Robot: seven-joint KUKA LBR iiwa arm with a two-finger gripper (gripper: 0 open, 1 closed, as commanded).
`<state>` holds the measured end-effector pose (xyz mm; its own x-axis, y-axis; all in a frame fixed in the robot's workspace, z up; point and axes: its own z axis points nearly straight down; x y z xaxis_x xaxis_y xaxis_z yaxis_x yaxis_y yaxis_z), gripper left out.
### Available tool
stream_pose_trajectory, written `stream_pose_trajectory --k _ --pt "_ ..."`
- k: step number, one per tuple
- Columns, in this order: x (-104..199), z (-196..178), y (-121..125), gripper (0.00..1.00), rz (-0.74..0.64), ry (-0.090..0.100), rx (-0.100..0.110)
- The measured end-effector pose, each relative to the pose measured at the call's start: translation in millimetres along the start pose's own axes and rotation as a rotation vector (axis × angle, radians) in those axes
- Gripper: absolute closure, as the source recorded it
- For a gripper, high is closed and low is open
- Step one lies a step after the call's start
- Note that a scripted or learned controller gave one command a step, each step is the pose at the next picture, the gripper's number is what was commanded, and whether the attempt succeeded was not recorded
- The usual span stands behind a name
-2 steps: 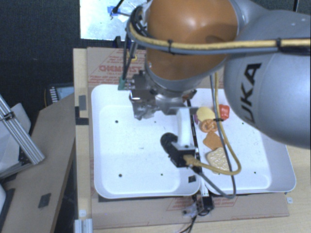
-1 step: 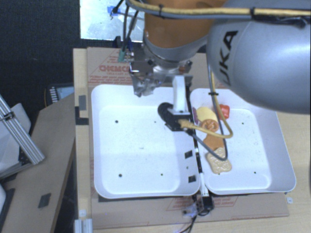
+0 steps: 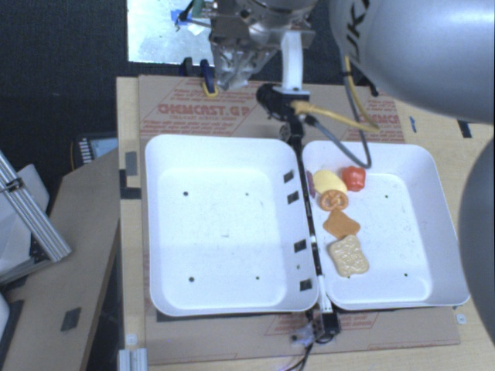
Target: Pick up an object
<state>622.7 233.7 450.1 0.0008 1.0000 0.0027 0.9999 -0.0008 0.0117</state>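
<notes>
Single fixed camera, mounted above the worktop [image 3: 128,207] and angled downward. It frames both white bins side by side: the left bin [image 3: 224,222] and the right bin [image 3: 402,230] sit at mid-distance in the centre. The arm [image 3: 418,29] enters from the right, nearest the lens and looming large.

A large grey arm [image 3: 418,37] is reaching in above two shallow white plastic bins [image 3: 224,149]; in the right bin [image 3: 402,277], a yellow piece [image 3: 329,181], red piece [image 3: 353,178], orange pretzel-shaped piece [image 3: 333,200], brown square cracker [image 3: 341,224] and pale speckled cracker [image 3: 348,256] are lying clustered near the divider.
</notes>
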Motion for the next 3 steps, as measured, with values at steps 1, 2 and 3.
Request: stream_pose_trajectory --k 1,2,3 --pt "-3.0 -94.0 -74.3 1.00 -0.008 0.005 0.000" --pt "-3.3 -86.0 -72.1 0.00 -0.005 -0.001 0.010" --pt "-3.3 -86.0 -72.1 0.00 -0.005 -0.001 0.010"
